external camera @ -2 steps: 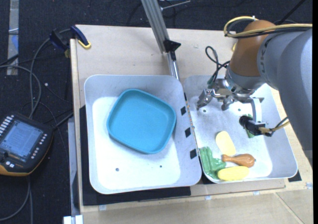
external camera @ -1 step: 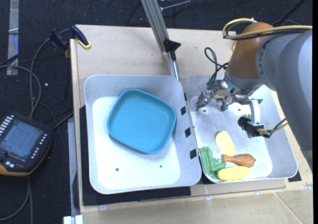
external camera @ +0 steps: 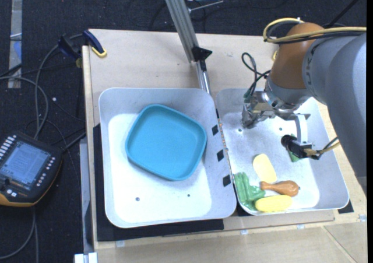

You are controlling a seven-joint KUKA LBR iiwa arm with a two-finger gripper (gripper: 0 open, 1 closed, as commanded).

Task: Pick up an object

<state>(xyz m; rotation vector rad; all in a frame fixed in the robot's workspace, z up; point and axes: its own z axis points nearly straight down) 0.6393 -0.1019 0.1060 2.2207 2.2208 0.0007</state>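
My gripper (external camera: 250, 119) hangs low over the far left part of the right bin (external camera: 326, 165), above bare white floor. Nothing shows under it or in it. The toys lie apart from it at the near side of that bin: a pale yellow oval piece (external camera: 264, 168), a brown drumstick (external camera: 280, 186), a bright yellow piece (external camera: 273, 203) and a green leafy piece (external camera: 245, 189) against the left wall.
The left bin (external camera: 116, 197) bears a blue square plate (external camera: 166, 141), tilted a little. A grey metal pole (external camera: 185, 20) slants down to the ridge between the bins. Cables and a handheld controller (external camera: 26, 168) lie on the dark floor at the left.
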